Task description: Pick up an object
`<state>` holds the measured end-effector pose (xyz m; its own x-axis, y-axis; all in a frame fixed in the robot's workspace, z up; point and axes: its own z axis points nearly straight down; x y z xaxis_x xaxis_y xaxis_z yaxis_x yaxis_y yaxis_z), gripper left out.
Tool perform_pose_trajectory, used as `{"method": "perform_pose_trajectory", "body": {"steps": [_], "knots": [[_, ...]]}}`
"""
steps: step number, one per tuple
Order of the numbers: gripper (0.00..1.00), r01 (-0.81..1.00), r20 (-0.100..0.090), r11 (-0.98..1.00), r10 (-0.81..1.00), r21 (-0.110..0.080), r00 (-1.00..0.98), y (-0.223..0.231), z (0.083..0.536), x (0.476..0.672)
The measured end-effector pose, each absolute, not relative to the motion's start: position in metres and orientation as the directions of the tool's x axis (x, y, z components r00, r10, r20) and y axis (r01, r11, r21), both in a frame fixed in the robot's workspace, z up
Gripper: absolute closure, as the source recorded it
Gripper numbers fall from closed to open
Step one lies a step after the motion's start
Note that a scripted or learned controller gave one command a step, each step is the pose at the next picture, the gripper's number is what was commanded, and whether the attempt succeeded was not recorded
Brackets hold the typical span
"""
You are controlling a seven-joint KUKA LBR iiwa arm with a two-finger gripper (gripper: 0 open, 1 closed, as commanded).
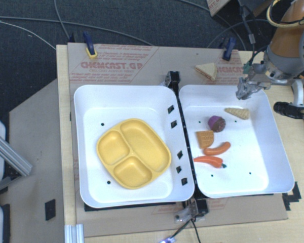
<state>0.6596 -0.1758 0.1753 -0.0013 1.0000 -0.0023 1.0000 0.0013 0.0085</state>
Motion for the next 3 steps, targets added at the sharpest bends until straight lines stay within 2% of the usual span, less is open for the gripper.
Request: {"method": "perform_pose_trajectory", "body": {"steps": [1, 2, 3], "knots": [[1.0, 1.0, -0.002, 0.001, 1.0, 0.008, -0.001, -0.176, 0.23, 0.661], [1.0, 1.0, -0.002, 0.001, 1.0, 0.003, -0.001, -0.176, 0.226, 0.662], [1.0, 1.0, 0.003, 0.004, 1.0, -0.003, -0.004, -0.125, 0.216, 0.648]]}}
